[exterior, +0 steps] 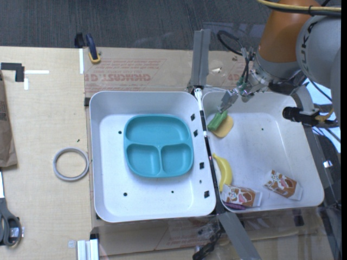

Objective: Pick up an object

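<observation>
In the right bin [271, 140], a green object [215, 121] lies against a yellow round piece [226, 128] near the bin's left wall. My gripper [224, 107] hangs just above and to the right of the green object, its tip close to or touching the object's top end. A yellow banana [223, 170] lies along the same wall further forward. Two printed snack packets rest near the front edge, one at the left [239, 196] and one at the right [282, 184].
The left bin [105, 183] holds a blue divided plate [159, 145]. On the wooden bench to the left lie a grey tape ring [71, 163] and scissors [8, 229]. A grey divider post [199, 58] rises between the bins at the back.
</observation>
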Robot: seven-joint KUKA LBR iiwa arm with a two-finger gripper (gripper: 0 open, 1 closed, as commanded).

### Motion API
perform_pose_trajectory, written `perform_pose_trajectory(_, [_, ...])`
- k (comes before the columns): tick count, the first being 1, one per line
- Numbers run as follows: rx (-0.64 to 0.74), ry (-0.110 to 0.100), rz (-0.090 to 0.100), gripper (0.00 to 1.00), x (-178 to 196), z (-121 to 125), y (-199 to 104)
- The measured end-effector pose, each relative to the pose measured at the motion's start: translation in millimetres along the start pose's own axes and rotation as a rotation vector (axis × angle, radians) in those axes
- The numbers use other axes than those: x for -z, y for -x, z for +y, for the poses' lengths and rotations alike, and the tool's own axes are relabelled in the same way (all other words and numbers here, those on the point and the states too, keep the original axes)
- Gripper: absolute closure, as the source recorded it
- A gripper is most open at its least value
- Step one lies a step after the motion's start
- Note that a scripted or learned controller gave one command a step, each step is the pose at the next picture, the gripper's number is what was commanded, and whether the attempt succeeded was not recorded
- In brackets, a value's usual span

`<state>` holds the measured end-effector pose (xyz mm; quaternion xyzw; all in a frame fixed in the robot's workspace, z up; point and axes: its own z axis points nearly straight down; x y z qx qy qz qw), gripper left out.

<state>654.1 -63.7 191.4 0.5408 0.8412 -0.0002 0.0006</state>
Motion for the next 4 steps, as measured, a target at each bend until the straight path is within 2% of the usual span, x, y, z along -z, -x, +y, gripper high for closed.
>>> perform_pose_trajectory(1, [-0.001, -0.001, -0.001, 1.0, 8, 0, 1])
perform_pose_trajectory(2, [-0.242, -0.001, -0.001, 1.0, 15, -7, 28])
perform_pose_trajectory(3, [-0.241, -0.001, 0.0, 0.0, 15, -7, 28])
perform_pose_trajectory(4, [-0.239, -0.002, -0.002, 1.0, 23, -6, 28])
